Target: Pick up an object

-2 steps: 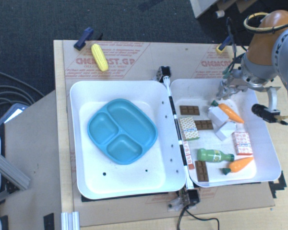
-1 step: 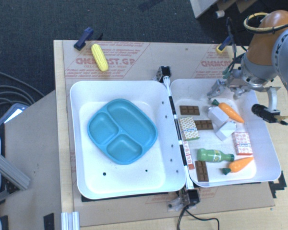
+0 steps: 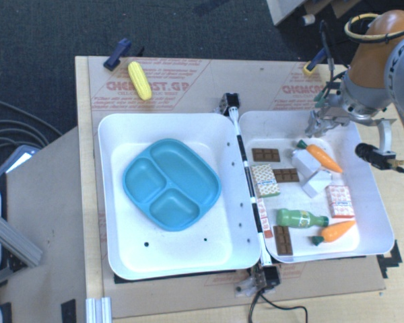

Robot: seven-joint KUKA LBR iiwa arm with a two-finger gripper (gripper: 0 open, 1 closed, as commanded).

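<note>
My gripper (image 3: 318, 123) hangs over the far edge of the right bin (image 3: 377, 237), just beyond the far carrot (image 3: 322, 157); whether it is open or closed I cannot tell from this angle, and nothing is visibly held.

Right bin contents: the far carrot lies at a slant, touching a grey block (image 3: 310, 170). Left of these are a brown chocolate bar (image 3: 265, 155), a second brown bar (image 3: 285, 175) and a patterned packet (image 3: 264, 180). Toward the near side lie a green bottle (image 3: 299, 218) on its side, a near carrot (image 3: 335, 231) just right of it, a small red-and-white carton (image 3: 340, 201) and a third brown bar (image 3: 283, 240).

Left bin (image 3: 121, 247): a blue divided plate (image 3: 172, 184) sits near its middle.

On the bench (image 3: 188, 76) beyond the left bin lies a yellow corn cob (image 3: 139, 80).
</note>
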